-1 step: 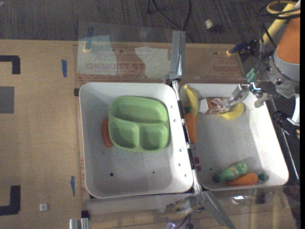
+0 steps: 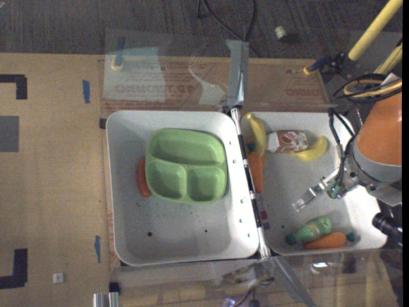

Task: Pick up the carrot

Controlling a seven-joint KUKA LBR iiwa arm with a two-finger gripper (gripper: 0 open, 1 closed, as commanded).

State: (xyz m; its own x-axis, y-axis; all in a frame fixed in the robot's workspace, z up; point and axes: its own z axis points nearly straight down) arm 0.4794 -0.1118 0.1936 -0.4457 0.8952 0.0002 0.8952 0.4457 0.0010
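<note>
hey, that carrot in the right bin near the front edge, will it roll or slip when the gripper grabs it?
The carrot looks smooth, rounded and tapered, so it may well roll or squirt out of a pinch. It lies against a green item, which could block one finger. It looks like stiff toy plastic, probably light. The gripper hovers above it.

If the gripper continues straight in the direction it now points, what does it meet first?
The gripper points left and slightly down, so it would probably meet bare floor of the right bin first; depth is unclear.
</note>
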